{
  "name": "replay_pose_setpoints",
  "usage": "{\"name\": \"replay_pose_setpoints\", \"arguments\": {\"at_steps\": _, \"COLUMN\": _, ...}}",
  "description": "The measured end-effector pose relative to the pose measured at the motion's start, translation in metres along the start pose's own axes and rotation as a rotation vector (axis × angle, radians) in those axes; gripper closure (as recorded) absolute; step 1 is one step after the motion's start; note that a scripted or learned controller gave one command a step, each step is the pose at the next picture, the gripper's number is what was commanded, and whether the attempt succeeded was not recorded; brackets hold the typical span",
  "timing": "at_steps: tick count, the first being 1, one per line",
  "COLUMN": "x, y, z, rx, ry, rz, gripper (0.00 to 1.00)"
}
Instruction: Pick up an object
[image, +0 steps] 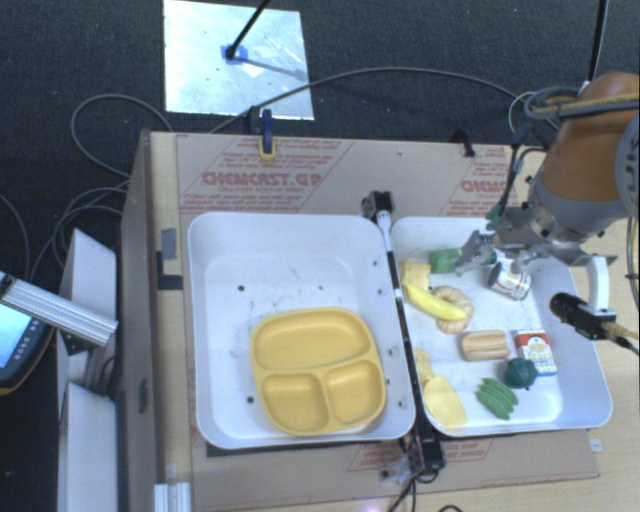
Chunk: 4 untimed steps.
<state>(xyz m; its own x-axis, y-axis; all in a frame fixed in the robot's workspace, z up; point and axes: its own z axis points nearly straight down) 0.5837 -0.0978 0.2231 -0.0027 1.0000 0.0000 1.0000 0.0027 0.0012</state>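
- The arm (590, 150) reaches in from the right and hangs over the far part of the right bin (590, 400).
- The gripper (508, 272) sits low over that bin's far end. Its metal tip is visible, but whether it is parted or closed cannot be told at this slant, and nothing is seen held.
- No single target is named. The nearest candidates are a green item (443, 261) just left of the gripper, and a yellow banana (436, 301) lying across a tan ring-shaped piece (456, 298), nearer and to the left.
- Further toward the near side lie a tan bread roll (485, 345), a small red and white carton (536, 351), a dark teal round item (519, 373), a green pod-shaped item (496, 397) and a pale yellow piece (444, 402) by the near left corner.
- The left bin (215, 260) holds a yellow divided tray (318, 370), well apart from the gripper.
- Risk: the items are small and crowded, so a descent may clip two at once or push one aside, and the grasp closes on nothing.
- Risk: the banana rests on the ring piece, so lifting either may drag or tip the other.
- Risk: the green item lies near the far wall and the divider (398, 300), where a finger could strike the rim.
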Motion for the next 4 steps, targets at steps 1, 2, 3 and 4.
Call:
{"name": "replay_pose_setpoints", "arguments": {"at_steps": 1, "x": -0.009, "y": -0.013, "z": 0.068, "rx": 0.002, "ry": 0.000, "rz": 0.002, "gripper": 0.00}}
{"name": "replay_pose_setpoints", "arguments": {"at_steps": 2, "x": -0.044, "y": -0.063, "z": 0.139, "rx": 0.001, "ry": 0.000, "rz": 0.002, "gripper": 0.00}}
{"name": "replay_pose_setpoints", "arguments": {"at_steps": 3, "x": -0.050, "y": -0.091, "z": 0.139, "rx": 0.000, "ry": 0.000, "rz": 0.002, "gripper": 0.00}}
{"name": "replay_pose_setpoints", "arguments": {"at_steps": 4, "x": -0.050, "y": -0.090, "z": 0.128, "rx": -0.002, "ry": 0.000, "rz": 0.001, "gripper": 1.00}}
